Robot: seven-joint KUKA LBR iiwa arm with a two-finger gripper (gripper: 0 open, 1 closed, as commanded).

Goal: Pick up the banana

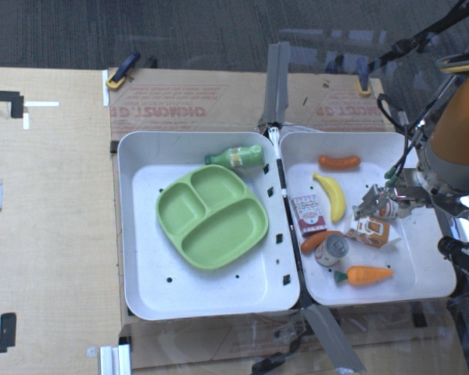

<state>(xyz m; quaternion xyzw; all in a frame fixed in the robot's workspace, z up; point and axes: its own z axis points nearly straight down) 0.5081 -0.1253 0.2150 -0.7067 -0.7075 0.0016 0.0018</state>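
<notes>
Even, bright overhead light falls on my table (pixel 47 209), with no hard shadows; the white bins (pixel 133 233) show only soft grey shading along their inner walls. The far floor is dim and grainy. My arm at the right edge looks soft and slightly blurred. The picture is somewhat low in sharpness throughout.

Robotics lab — plywood bench (pixel 47 209) with two white bins (pixel 133 233), blue clamps (pixel 123 69), loose cables (pixel 422 37), grey carpet (pixel 180 14) — toy food as test props.

Arm (pixel 453 131) from the right, tool (pixel 375 203) low, angled leftward
</notes>
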